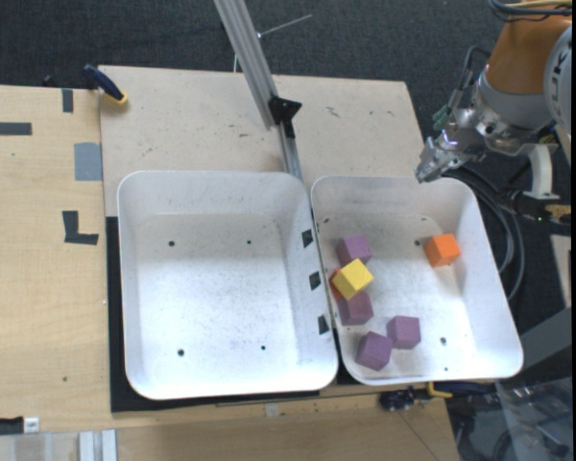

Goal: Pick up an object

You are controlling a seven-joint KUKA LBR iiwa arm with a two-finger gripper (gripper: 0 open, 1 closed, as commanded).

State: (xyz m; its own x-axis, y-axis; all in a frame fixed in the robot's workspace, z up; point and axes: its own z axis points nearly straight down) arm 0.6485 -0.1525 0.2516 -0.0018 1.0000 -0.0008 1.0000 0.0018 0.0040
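The right bin (pixel 480 248) holds several small blocks. An orange cube (pixel 443 250) lies near its right wall. A yellow cube (pixel 353 278) rests in the left part, between a purple cube (pixel 354 249) above it and another purple cube (pixel 356 307) below it. Two more purple cubes (pixel 404 331) (pixel 373 351) lie near the front. My gripper (pixel 432 166) hangs over the bin's far right corner, above and behind the orange cube, with nothing visible in it.
The left bin (pixel 134 257) stands beside the right one, sharing a middle rim. A slanted metal rail (pixel 254 56) runs down from the top to the bins' junction. A blue-and-yellow clamp (pixel 106 83) lies on the bench at the back left. Black cables (pixel 518 229) hang right of the bin.
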